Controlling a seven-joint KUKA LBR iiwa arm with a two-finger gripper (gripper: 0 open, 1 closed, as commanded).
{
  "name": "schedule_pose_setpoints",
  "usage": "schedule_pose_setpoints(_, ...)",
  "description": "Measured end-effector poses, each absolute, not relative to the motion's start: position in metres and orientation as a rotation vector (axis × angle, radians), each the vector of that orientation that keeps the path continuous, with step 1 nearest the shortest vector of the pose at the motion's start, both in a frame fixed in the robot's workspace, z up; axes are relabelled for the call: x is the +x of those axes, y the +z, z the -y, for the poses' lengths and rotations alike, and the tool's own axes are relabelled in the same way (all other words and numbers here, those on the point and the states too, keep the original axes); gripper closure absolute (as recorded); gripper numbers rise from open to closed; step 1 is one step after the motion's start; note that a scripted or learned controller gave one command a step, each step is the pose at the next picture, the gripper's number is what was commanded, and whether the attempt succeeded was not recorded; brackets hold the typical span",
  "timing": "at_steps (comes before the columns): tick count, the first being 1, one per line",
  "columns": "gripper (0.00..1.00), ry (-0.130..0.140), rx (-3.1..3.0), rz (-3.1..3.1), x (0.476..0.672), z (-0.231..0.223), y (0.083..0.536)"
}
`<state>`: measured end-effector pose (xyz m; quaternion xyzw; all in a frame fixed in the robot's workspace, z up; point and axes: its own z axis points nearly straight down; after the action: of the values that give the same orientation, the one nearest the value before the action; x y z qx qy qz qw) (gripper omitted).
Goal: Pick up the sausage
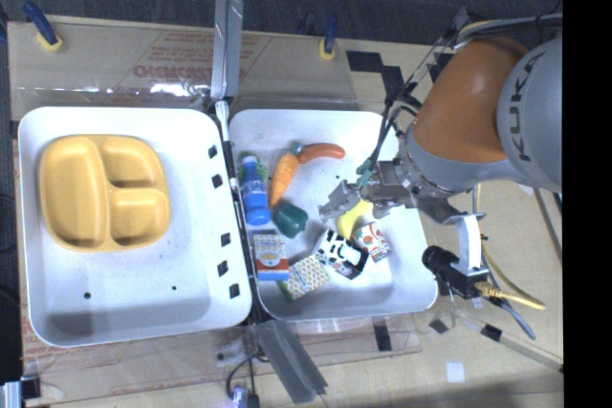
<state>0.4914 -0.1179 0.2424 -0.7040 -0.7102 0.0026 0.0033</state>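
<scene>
Two shallow white bins sit side by side on the bench, and the task is at its start: the smooth reddish-orange sausage lies untouched near the upper edge of the right-hand white bin, just right of centre frame, its left end close to the tip of an orange plastic carrot with a green top that slants down beside it. I am the two-finger gripper on the grey arm with the orange band, reaching in from the right of the frame, and I hang over the middle of that bin, below and a little to the right of the sausage, near a small yellow item rather than over my target. My fingers look spread apart with nothing between them, though the slanted view leaves that a little uncertain. Around me lie a blue plastic bottle along the bin's left wall, a dark green rounded piece, a black-and-white patterned pack, a small red-and-white packet and a speckled little box toward the lower edge. The left-hand white bin, at left of frame, holds a yellow divided tray. By my reckoning nothing of the job is done: I would have to shift up the frame, line up over the sausage, descend, close on it and lift, taking care not to nudge the carrot.
</scene>
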Motion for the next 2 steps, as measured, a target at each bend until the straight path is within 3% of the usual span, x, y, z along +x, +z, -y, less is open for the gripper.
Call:
schedule_pose_setpoints(1,0.0,0.008,-2.11,2.32,0.578,0.134,0.147)
schedule_pose_setpoints(2,0.0,0.004,-2.122,2.311,0.548,0.117,0.089)
